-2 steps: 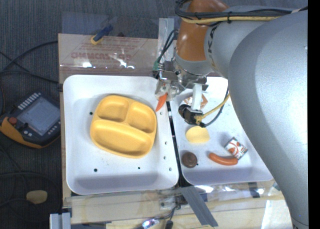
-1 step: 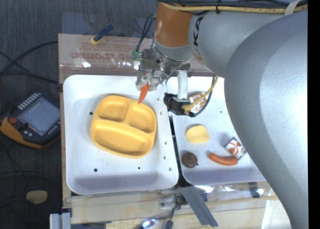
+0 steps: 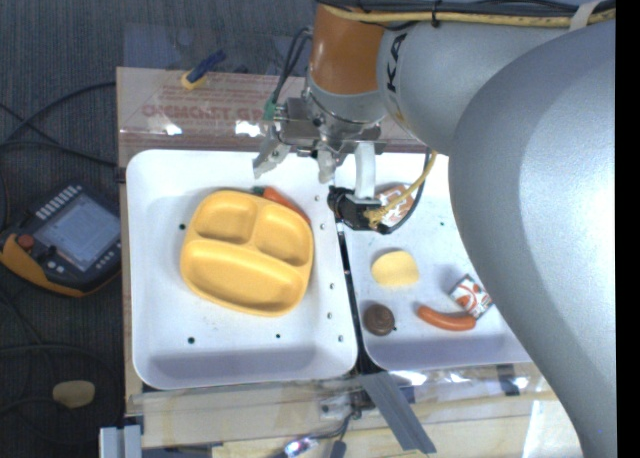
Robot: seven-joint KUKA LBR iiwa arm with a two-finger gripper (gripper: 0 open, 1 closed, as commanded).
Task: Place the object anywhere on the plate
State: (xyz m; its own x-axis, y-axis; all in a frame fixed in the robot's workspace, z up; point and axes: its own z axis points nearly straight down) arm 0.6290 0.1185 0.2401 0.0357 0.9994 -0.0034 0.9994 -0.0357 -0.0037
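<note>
The left bin (image 3: 160,346) fills the lower left of the frame, and the yellow plate (image 3: 250,256) lies in its middle, its compartments bare. At the plate's upper right rim I see an orange piece (image 3: 282,198), which I take for the object. Its long axis slants from upper left to lower right along that rim. I cannot tell whether it rests on the rim or just behind it.

My fingers (image 3: 267,159) hang right above it, spread apart and pinching nothing. The piece lies just below them in the frame, and its slant sets how I should turn.

The bin's back wall is close behind. The right bin (image 3: 440,351) holds a yellow lump (image 3: 395,268), a brown disc (image 3: 378,319), a sausage (image 3: 445,318) and a packet (image 3: 470,294), all well clear.
</note>
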